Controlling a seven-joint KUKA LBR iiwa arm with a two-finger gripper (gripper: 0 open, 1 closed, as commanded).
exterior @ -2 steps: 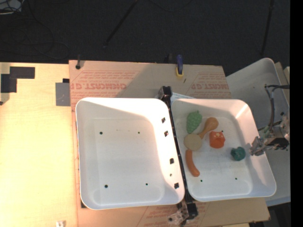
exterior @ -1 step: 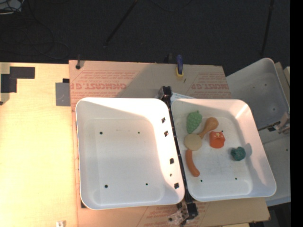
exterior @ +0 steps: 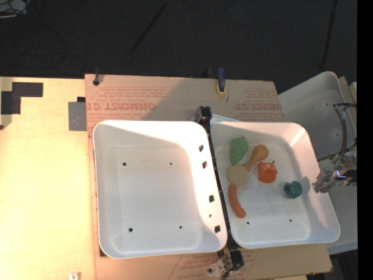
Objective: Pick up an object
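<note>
Right bin [exterior: 309,229]: green leafy toy [exterior: 238,150], wooden spoon [exterior: 247,163], orange-red piece [exterior: 267,172], orange sausage [exterior: 236,201], teal lump [exterior: 293,189]. Gripper [exterior: 322,184] at right rim; grip state undeterminable.

Pincer [exterior: 326,182] (at right bin's rim) blurred; its fingers unreadable.

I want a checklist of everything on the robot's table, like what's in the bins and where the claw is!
Surface: pale wooden bench with a cardboard sheet under two white bins.
Job's things: right bin holds a green bumpy toy, tan wooden spoon-like piece, red-orange block, orange sausage shape, teal lump.
Clutter: left bin, nothing seen inside.
Grippers: gripper at the right bin's right rim, holding nothing visible; fingers too small to judge.
Cables: thin wires on the dark floor.
Surroundings: blue-and-yellow clamp on the cardboard's far edge.
</note>
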